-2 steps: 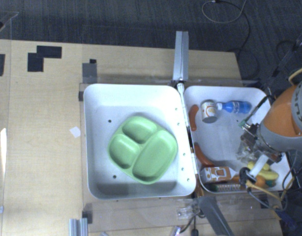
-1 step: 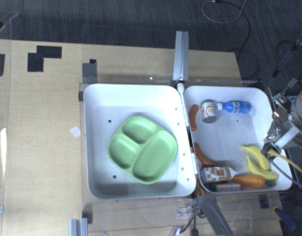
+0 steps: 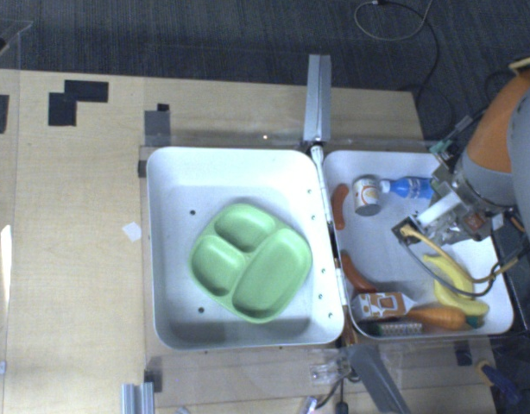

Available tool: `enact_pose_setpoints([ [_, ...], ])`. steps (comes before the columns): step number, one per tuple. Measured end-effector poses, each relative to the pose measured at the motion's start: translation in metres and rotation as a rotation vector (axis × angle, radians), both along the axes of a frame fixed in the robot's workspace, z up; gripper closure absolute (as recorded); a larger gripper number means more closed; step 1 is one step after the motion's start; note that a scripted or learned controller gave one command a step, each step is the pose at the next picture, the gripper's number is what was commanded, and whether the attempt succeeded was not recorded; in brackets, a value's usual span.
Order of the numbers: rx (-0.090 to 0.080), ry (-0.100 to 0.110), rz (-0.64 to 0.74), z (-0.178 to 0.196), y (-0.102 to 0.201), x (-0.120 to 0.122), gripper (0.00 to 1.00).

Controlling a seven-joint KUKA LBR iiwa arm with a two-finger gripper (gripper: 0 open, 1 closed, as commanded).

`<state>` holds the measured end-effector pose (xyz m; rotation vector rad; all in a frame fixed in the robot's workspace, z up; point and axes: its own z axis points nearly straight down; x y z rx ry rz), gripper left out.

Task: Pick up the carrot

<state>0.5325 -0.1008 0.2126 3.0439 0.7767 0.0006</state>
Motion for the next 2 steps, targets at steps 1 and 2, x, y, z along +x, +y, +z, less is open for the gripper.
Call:
enact_pose_setpoints([
  [1,0.001,0.002,-0.146,-0.023,-0.01,-0.045,1.0],
  [2,0.0,-0.001,-0.29,-0.003,-0.081,-0.045,1.0],
])
